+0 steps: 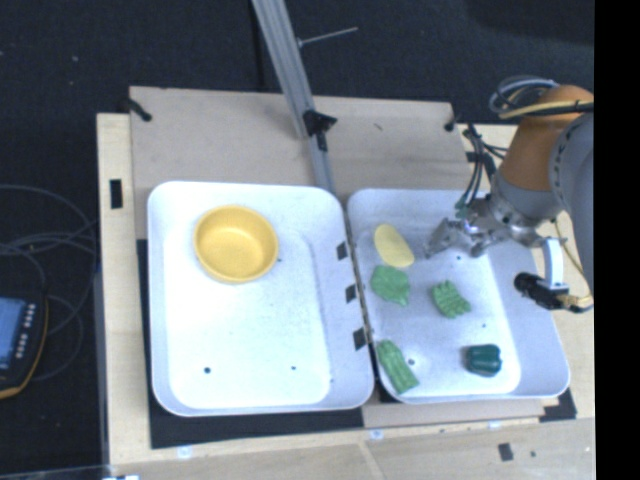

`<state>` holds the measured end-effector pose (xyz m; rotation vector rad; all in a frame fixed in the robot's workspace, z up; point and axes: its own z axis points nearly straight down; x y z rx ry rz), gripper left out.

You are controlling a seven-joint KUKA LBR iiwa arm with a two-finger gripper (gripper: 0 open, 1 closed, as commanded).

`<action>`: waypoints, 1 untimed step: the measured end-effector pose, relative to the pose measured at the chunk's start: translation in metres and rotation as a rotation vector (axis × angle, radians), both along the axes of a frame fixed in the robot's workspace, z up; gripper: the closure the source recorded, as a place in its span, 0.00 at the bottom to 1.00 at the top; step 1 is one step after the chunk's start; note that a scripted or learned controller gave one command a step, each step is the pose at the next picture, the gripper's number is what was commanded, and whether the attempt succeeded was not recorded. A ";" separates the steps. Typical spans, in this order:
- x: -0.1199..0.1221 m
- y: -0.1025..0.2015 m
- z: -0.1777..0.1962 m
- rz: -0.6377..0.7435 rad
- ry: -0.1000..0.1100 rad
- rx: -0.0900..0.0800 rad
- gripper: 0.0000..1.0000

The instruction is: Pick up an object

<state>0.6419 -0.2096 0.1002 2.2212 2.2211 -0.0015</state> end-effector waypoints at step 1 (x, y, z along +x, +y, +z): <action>0.001 0.000 0.012 0.000 -0.003 -0.001 1.00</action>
